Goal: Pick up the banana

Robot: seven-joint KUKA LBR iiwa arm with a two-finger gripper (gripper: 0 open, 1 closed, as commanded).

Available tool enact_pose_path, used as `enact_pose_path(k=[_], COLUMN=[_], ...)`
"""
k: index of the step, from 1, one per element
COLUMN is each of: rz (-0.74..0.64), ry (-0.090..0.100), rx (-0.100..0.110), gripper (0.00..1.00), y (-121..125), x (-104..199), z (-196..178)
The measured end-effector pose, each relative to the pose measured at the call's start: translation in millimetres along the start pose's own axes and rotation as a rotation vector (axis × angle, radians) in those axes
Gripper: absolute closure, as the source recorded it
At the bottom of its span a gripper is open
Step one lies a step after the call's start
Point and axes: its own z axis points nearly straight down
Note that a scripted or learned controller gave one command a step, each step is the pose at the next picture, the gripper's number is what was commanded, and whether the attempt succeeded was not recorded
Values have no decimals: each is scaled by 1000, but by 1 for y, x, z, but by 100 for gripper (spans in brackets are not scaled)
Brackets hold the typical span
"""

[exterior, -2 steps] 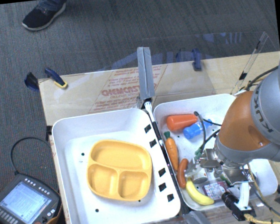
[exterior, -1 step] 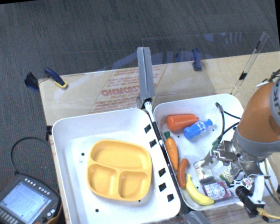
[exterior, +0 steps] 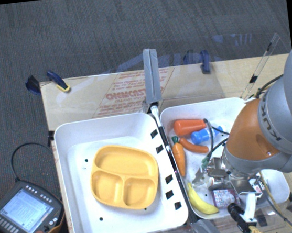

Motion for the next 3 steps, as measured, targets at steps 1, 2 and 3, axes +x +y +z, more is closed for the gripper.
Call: enact_pose_path(k=[1, 2, 3], rz=[-23, -211, -362], ry=[-2, 0, -1], rx=[0, 3, -1], gripper=[0, 0, 0], y=[8, 0, 11], x=[-32, -5, -47], z=[-92, -25, -62])
